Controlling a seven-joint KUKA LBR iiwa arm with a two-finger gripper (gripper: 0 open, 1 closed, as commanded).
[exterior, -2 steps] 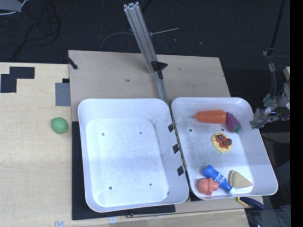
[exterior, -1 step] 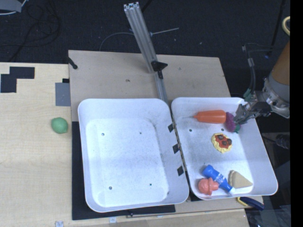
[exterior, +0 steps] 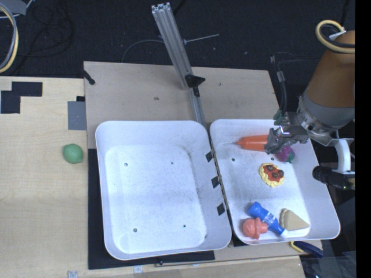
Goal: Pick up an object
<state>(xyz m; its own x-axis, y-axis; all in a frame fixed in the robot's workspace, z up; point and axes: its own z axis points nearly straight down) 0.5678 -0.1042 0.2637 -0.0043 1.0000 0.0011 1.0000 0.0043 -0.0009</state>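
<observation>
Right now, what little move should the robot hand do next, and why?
Probably a short drop straight down. The gripper hangs over the far end of the right bin, just above where the orange carrot-like toy meets the purple toy. Nothing shows between its fingers, so it likely has to get lower around one of them before closing.

No readable text, labels or numbers anywhere.
</observation>
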